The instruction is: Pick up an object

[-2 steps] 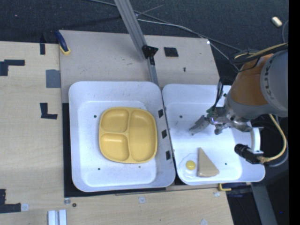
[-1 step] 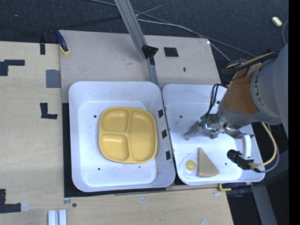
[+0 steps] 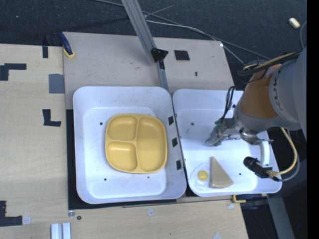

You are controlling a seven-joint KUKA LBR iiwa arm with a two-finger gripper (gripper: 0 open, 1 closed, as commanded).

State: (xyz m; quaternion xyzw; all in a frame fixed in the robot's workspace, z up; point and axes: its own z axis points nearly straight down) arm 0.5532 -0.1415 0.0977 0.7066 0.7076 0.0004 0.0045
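In the right bin (image 3: 199, 106) my gripper (image 3: 215, 139) hangs low near the bin's middle, reaching in from the right. A tan wedge-shaped object (image 3: 219, 173) lies near the bin's front edge, below and slightly right of the gripper. A small yellow round object (image 3: 202, 175) sits just left of the wedge. Both lie apart from the gripper. The left bin (image 3: 89, 133) holds a yellow divided plate (image 3: 136, 143).
A grey pole (image 3: 144, 29) slants down from the top to the gap between the bins. Cables (image 3: 291, 158) loop off the arm's wrist over the right bin's right edge. The bench around the bins is bare wood with dark tape marks.
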